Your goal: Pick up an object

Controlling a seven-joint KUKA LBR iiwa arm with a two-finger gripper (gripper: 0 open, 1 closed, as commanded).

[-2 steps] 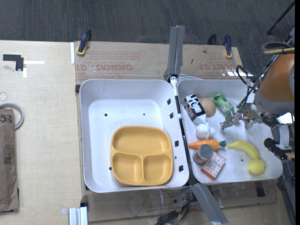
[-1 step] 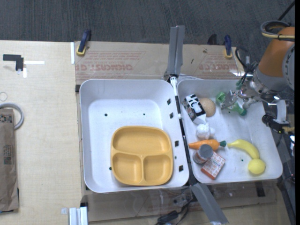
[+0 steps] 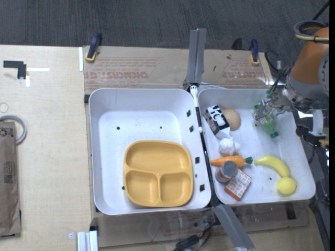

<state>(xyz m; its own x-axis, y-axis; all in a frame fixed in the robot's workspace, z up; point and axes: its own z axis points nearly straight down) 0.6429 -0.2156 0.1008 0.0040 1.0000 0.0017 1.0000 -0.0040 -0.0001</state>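
Wooden bench (image 3: pixel 47 156) bears white bins (image 3: pixel 99 140).

This is looking like a robotics lab test bench, not a home. Two shallow white bins (image 3: pixel 94 140) are sitting side by side on a sheet of printed cardboard (image 3: pixel 136 69), which blue clamps (image 3: pixel 94 46) are pinning down along the edge beyond the bins. A pale plywood bench top (image 3: pixel 42 114) is stretching out to the left of the bins, with tape marks on it. To their right, the grey and orange arm (image 3: pixel 311 61) is reaching in, with cables trailing beside it. Dark carpet (image 3: pixel 157 9) is showing beyond the cardboard.
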